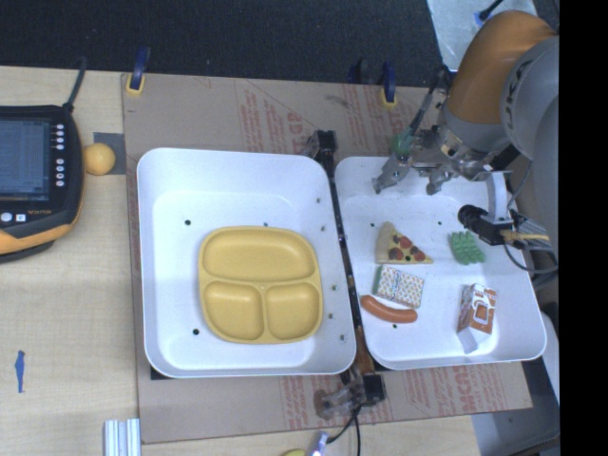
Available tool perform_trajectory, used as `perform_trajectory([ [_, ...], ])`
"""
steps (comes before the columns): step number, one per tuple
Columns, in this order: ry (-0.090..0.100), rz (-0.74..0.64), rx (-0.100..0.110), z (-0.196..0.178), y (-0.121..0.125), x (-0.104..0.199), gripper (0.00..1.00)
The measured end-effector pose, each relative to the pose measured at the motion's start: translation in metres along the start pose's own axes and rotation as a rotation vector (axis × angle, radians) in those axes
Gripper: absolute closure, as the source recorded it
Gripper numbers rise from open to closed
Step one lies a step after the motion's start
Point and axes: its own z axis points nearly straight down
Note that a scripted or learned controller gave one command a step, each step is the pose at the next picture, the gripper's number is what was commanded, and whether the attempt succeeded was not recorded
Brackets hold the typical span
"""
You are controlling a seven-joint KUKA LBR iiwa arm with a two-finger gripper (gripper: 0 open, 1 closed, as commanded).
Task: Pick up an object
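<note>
The right bin [437,350] holds a pizza slice [398,245], a green toy piece [465,247], a patterned square packet [399,285], a hot dog sausage [389,310] and a small red-and-white carton [476,313]. My gripper [410,179] hangs over the bin's far edge, above and behind the pizza slice. Its two fingers are spread apart with nothing between them. The left bin [171,183] carries a yellow divided tray [259,283].
A teach pendant [33,183] and a yellow ball [99,159] lie left of the bins. Clamps [388,76] hold the cardboard sheet at the back. The arm's orange-banded wrist [494,65] looms over the right bin's far right corner.
</note>
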Motion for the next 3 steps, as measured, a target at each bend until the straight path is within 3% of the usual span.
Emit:
perform_trajectory([
  [1,-0.002,0.001,0.004,0.062,-0.037,0.013,0.0],
  [2,-0.002,-0.001,0.003,0.062,-0.068,-0.013,0.0],
  [3,-0.003,-0.003,0.005,0.051,-0.068,-0.014,1.0],
])
